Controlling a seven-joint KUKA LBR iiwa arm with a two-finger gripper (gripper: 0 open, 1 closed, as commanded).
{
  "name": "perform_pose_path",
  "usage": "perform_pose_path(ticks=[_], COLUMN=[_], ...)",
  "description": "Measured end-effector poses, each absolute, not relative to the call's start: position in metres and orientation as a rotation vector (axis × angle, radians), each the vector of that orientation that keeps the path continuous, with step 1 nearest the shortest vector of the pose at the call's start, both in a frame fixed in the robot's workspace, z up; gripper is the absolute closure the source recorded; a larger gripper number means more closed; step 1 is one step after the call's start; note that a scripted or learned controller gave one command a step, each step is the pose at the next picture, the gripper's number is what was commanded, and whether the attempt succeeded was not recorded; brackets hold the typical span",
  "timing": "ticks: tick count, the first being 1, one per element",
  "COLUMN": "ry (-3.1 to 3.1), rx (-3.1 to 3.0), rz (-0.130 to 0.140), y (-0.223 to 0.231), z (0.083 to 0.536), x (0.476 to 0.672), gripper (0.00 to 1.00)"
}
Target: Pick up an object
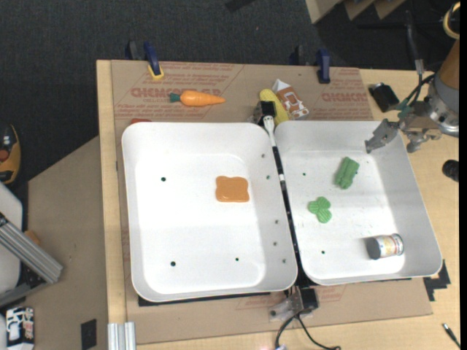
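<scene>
The claw (394, 133) hung released, gripping nothing, over the right bin's (416, 195) far edge. The nearest pick, a green block (346, 173), lay toward its eight o'clock, long axis running roughly one to seven o'clock.

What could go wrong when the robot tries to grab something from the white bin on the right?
1. The can lies on its side, so it might roll away if nudged.
2. The tool hangs near the right bin's far rim and could bump it going down.
3. The green pickle and the green leafy piece are small and low, so the tool may close on nothing.
</scene>
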State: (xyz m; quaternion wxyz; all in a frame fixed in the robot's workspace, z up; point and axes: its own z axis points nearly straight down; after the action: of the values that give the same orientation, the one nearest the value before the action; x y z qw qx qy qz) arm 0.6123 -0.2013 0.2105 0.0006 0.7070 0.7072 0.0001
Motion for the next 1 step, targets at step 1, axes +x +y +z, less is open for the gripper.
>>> perform_pose_path(ticks=[1], ry=[2.229], rx=[2.226], rz=[-0.006], y=[-0.1909], z=[0.0771], x=[0.6074], gripper=[0.0])
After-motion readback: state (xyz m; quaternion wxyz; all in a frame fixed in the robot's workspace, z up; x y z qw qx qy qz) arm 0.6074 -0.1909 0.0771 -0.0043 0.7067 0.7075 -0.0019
